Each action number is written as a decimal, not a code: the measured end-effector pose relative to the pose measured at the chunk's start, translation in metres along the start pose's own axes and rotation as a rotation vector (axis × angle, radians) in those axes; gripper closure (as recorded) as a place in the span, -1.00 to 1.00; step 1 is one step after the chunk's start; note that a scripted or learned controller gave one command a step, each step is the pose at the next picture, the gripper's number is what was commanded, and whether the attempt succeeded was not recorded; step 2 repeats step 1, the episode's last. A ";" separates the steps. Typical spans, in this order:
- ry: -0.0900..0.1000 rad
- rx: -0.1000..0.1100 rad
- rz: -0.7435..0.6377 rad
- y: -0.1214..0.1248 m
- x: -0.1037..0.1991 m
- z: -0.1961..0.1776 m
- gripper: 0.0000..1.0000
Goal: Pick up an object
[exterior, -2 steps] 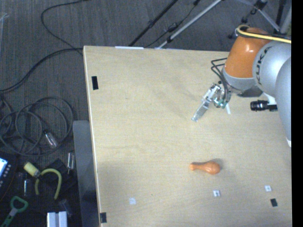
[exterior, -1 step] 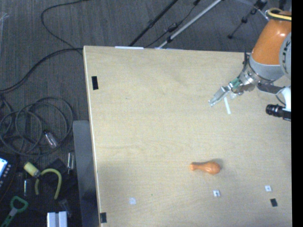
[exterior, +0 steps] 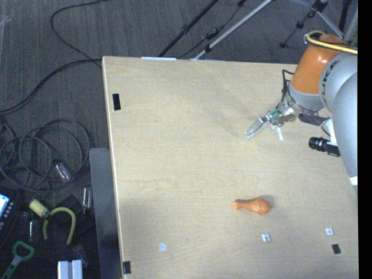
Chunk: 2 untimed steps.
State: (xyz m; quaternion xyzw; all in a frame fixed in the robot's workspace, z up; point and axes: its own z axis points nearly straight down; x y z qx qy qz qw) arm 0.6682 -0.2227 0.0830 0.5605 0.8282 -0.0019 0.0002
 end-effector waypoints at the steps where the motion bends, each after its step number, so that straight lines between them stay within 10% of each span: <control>1: -0.005 -0.001 -0.002 0.002 0.000 -0.011 1.00; 2: -0.005 -0.001 -0.002 0.002 0.000 -0.011 1.00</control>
